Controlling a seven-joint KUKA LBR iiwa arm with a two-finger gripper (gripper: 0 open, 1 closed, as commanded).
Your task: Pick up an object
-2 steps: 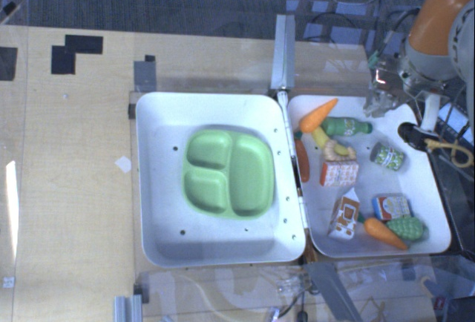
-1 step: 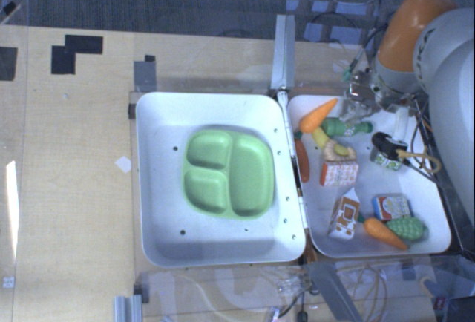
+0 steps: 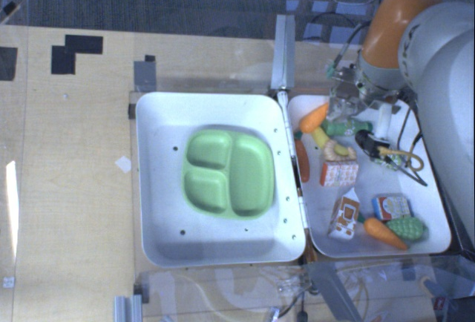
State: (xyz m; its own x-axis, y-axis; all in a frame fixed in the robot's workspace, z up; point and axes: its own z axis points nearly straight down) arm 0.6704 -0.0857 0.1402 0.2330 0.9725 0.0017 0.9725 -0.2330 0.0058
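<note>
The right bin point(image 3: 434, 235) holds several toy foods: an orange carrot point(image 3: 314, 119) at the back left, a yellow piece point(image 3: 320, 137), a round tan item point(image 3: 339, 151), an orange-and-white box point(image 3: 338, 174), a small carton point(image 3: 346, 215), a blue-and-red box point(image 3: 391, 205), a second carrot point(image 3: 384, 233) and a green knobbly item point(image 3: 407, 228). A thin red stick point(image 3: 302, 158) lies along the bin's left wall. My gripper point(image 3: 341, 110) reaches down at the bin's back, just right of the first carrot, over a green item point(image 3: 342, 127).
The left bin point(image 3: 159, 235) carries a green divided plate point(image 3: 228, 172) in its middle. A metal post point(image 3: 283, 53) stands between the bins at the back. Black cables point(image 3: 386, 152) trail across the right bin's right side. The grey arm point(image 3: 445, 76) fills the right edge.
</note>
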